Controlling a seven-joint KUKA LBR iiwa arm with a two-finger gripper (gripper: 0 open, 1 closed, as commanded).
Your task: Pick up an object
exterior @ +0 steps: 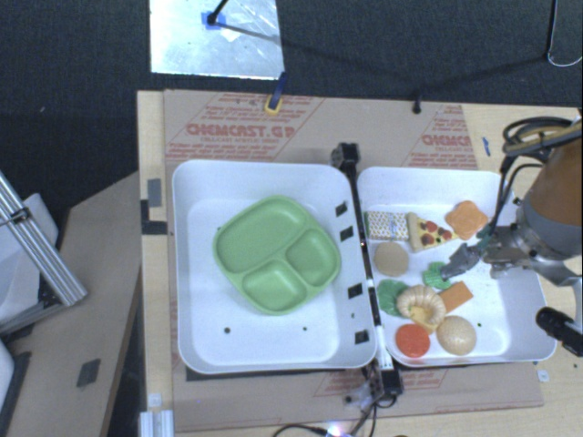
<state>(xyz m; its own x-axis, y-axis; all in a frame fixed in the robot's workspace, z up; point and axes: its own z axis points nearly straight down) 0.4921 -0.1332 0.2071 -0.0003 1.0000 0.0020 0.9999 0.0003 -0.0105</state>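
I viewed two white bins side by side on the bench. The left bin [196,244] held a green divided plate [277,254], lying flat near its middle. The right bin [524,335] held the toy foods: a pizza slice [428,233] beside a pale speckled block [386,225], an orange square piece [467,218], a tan round [392,259], a green leafy piece [392,293], a croissant [422,302], a red disc [412,340], a beige bun [456,334] and a small orange block [456,296]. The arm [554,203] reached in from the right, its gripper [460,260] low over the middle of the right bin, just above a green piece [435,275]. The fingers were blurred; I could not tell whether they stood apart or closed, and I saw nothing lifted between them.
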